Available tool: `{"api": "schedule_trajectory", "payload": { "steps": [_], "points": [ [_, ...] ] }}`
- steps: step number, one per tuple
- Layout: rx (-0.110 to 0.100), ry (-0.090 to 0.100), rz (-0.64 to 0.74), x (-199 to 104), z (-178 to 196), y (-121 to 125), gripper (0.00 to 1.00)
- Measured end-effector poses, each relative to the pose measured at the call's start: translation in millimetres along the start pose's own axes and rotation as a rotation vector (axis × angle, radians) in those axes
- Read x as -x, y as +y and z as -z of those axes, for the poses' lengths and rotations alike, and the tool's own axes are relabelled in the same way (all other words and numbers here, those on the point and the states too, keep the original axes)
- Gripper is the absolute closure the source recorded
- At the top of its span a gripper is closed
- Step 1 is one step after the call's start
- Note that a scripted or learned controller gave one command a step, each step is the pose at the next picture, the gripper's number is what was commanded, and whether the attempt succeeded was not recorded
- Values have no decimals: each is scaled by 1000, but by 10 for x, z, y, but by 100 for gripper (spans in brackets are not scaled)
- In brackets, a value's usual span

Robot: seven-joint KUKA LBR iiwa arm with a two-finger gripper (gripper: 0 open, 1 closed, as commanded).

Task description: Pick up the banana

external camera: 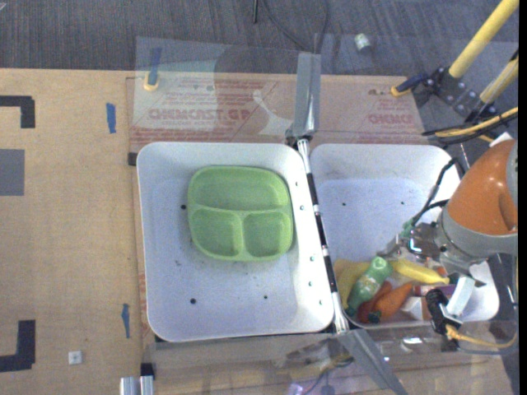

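**Gripper low over the banana in the right bin's near corner**

The gripper (422,257) is sitting deep in the right bin (370,179), right at the toy food heap, and its fingers are hidden under the wrist hardware, so whether they are apart, together or clamped on anything cannot be told from this angle. The banana (420,271) is lying just below the gripper body, a yellow curve running left to right; it looks to be touching or nearly touching the gripper, but no finger is visibly closing around it.

Just left of the banana, a green bottle (369,280) is leaning at a slant, with a yellow piece (348,271) lying behind it toward the divider. Below the banana, an orange carrot (394,298) is resting at an angle, and a small red item (368,311) is peeking out beside it. All of these are crowding the near part of the right bin.

Above the gripper, the arm's orange band (486,196) is bulging in from the right edge, with grey casing beneath it and cables trailing around the wrist.

In the left bin (165,245), a green divided plate (240,212) is lying flat, well apart from the arm. Both bins are standing side by side on the brown bench (66,220).
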State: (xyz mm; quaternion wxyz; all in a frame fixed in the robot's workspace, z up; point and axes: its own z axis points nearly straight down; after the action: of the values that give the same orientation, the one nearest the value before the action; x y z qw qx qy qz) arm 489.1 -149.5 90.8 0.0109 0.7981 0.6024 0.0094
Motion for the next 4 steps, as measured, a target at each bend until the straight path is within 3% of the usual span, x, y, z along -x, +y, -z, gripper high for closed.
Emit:
{"api": "schedule_trajectory", "payload": {
  "steps": [1, 2, 3, 4],
  "points": [
    [8, 0, -5, 19, 108, 27, 100],
    [-30, -2, -7, -533, 1003, -221, 100],
    [-30, -2, -6, -535, 1004, -221, 0],
    [-30, 4, 358, -129, 563, -128, 0]
  ]
}}
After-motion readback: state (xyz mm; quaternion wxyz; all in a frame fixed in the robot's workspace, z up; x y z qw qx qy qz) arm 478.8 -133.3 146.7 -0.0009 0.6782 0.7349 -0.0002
